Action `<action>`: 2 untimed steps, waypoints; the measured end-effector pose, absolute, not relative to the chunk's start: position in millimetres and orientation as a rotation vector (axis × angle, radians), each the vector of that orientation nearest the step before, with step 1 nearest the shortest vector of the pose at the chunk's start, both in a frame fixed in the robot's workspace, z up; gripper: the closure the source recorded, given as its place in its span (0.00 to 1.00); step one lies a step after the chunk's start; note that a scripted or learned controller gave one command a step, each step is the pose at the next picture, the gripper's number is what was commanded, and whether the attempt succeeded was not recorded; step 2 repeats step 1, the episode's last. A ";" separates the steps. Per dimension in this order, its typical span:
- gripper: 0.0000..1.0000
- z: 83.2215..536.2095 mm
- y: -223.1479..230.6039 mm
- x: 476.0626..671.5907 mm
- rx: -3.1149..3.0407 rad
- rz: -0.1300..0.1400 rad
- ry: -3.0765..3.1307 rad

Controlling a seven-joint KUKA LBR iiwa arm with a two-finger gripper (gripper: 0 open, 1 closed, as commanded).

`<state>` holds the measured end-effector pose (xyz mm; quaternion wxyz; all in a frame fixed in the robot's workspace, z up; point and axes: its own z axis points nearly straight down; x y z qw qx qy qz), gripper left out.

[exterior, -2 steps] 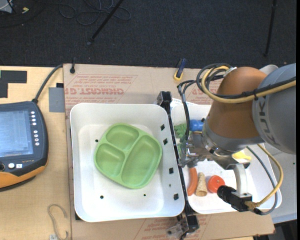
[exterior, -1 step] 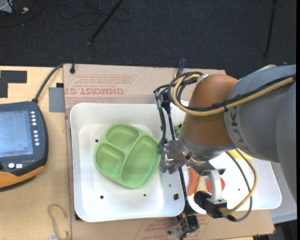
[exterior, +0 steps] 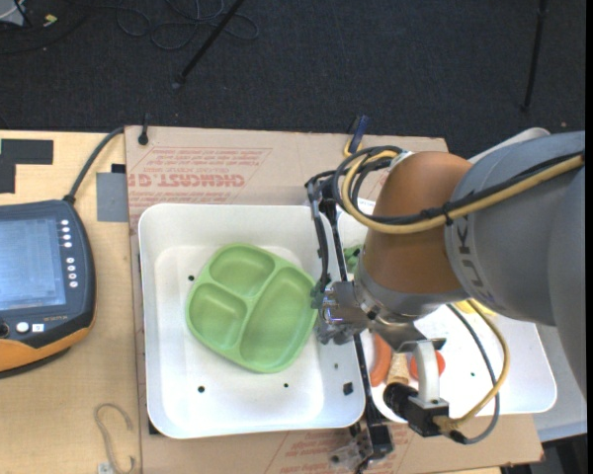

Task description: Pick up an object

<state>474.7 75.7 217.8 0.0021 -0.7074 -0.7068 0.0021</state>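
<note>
In the left shallow white plastic bin, a light green divided plastic tray with three compartments is lying flat, slightly turned, with its right edge reaching close to the wall that the two bins share. The grey KUKA arm with its orange band is reaching in from the right and is hanging over that shared wall, covering most of the right white bin. The two-finger gripper is sitting just beside the green tray's right rim, at the divide between the bins; whether its fingers are apart or together I cannot tell, because the wrist and cables are masking them. Yellow and black cables are looping around the wrist. Under the arm in the right bin, an orange and red object is peeking out, its shape too hidden to name, and a small green piece is showing near the bin wall. On the bench at the left, a grey and orange handheld control pendant with a screen is resting on the brown cardboard surface, well apart from the bins
</note>
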 end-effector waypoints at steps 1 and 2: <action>1.00 216.8 77.1 478.2 -2.219 0.006 -2.219; 1.00 216.8 77.1 478.2 -2.219 0.006 -2.219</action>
